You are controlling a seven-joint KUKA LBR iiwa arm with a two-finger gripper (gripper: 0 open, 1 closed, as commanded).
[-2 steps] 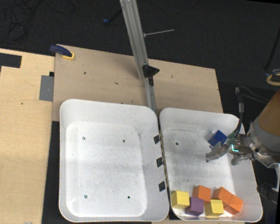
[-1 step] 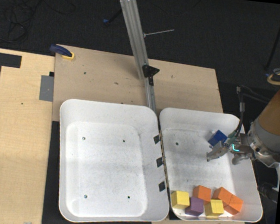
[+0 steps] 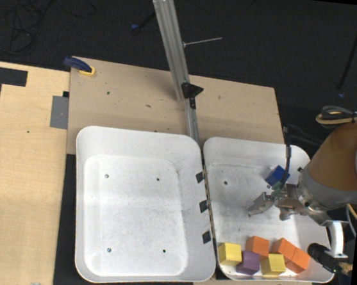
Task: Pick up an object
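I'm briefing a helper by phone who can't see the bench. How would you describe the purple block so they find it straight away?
Start at the right-hand shallow white bin and go to its near edge, where small blocks cluster. The small purple cube sits in that front row between two yellow cubes, just in front of an orange block. It is the only purple piece there.

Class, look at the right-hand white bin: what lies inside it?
Inside the right bin: two yellow blocks, two orange blocks, a purple block, with the gripper above. The arm covers its right edge.
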